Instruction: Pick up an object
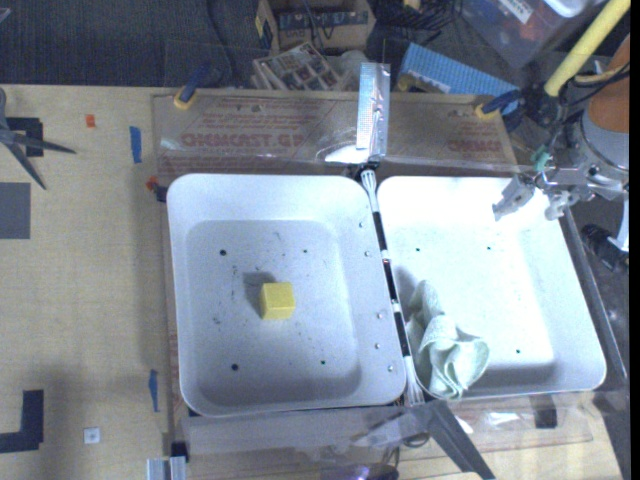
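Approach step: gripper (530, 200) at right-centre frame, over right bin (520, 268), fingers apart, holding nothing.
You must next lower it onto cloth (445, 353) or cross to block (278, 300).

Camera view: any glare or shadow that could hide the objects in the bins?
Camera view: the right bin is washed out by bright glare, so the pale cloth blends into it; the left bin is evenly lit, and the yellow block stands out sharply with a small shadow at its upper left; the gripper looks slightly blurred at the right bin's upper edge.
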{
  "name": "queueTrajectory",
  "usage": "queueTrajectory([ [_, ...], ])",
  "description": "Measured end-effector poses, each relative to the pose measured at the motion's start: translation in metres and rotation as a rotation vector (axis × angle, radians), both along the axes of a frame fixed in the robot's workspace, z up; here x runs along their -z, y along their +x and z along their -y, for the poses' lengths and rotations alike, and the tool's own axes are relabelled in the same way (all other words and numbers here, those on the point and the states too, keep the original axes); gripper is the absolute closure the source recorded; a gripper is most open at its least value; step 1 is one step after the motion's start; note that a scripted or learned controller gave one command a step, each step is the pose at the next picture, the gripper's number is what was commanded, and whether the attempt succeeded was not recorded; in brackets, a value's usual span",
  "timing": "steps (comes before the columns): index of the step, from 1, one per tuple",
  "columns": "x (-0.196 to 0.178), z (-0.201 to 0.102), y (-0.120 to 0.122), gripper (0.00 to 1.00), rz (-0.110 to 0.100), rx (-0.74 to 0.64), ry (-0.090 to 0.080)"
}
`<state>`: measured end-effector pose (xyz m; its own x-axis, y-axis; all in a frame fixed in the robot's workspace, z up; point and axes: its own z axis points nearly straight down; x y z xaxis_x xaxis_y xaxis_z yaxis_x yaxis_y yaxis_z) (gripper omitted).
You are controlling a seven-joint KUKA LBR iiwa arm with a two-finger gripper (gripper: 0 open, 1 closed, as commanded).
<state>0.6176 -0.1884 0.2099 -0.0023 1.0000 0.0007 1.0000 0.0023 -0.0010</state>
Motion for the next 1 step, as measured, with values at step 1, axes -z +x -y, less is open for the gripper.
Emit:
queueTrajectory([
  [1,0.1219,-0.0401,-0.0249,0.00,0.008,0.132,-0.002],
])
